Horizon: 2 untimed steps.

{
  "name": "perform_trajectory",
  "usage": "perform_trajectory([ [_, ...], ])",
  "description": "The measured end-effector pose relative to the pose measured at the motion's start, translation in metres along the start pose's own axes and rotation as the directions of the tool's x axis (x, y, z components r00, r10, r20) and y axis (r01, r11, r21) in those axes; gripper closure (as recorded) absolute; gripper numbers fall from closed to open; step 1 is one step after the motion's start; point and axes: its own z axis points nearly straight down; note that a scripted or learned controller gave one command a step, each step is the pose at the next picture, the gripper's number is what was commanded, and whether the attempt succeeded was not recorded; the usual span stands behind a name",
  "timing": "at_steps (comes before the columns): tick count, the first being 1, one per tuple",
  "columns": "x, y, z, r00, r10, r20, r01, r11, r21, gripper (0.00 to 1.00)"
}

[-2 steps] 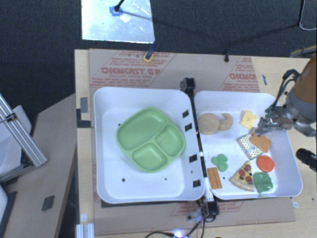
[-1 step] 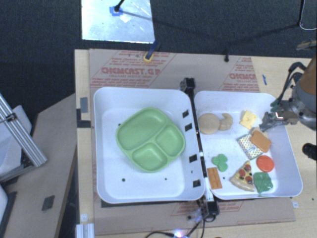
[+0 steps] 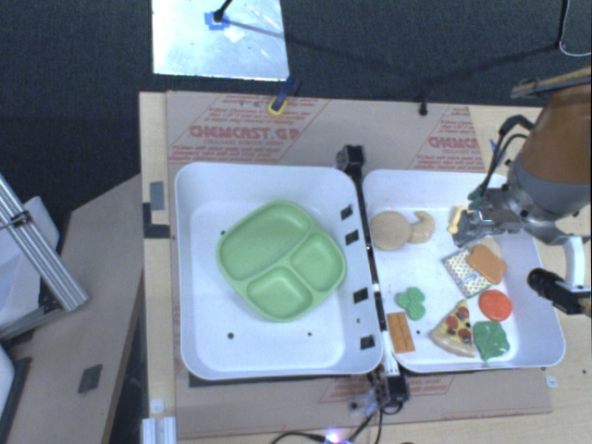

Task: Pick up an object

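Observation:
The right bin [image 3: 435, 185] holds toy food: a tan cookie [image 3: 389, 230], a beige cashew shape [image 3: 422, 227], a green broccoli piece [image 3: 411, 302], an orange wafer [image 3: 400, 332], a pizza slice [image 3: 454, 329], a red tomato [image 3: 495, 305], a green leafy piece [image 3: 492, 340], a checkered cracker [image 3: 462, 272] and an orange bread piece [image 3: 487, 263]. My gripper [image 3: 478, 223] hangs low over the bin's upper right part, just above the bread piece and beside a small yellow piece [image 3: 456, 218]. The wrist hides its fingertips.
The left bin [image 3: 203, 192] holds a green divided plate [image 3: 280, 260]. A black divider [image 3: 363, 248] with clips runs between the bins. Cardboard [image 3: 240, 128] lies under both bins. A grey metal sheet [image 3: 219, 26] sits at the back, an aluminium frame [image 3: 28, 248] at far left.

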Motion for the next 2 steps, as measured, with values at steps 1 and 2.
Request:
perform_trajectory([
  [1, 0.052, -0.004, 0.007, 1.0, 0.0, 0.0, 0.0, 1.0, 0.0, 1.0],
  [2, 0.107, -0.005, 0.008, 1.0, -0.002, -0.001, 0.002, 1.0, 0.001, 1.0],
])
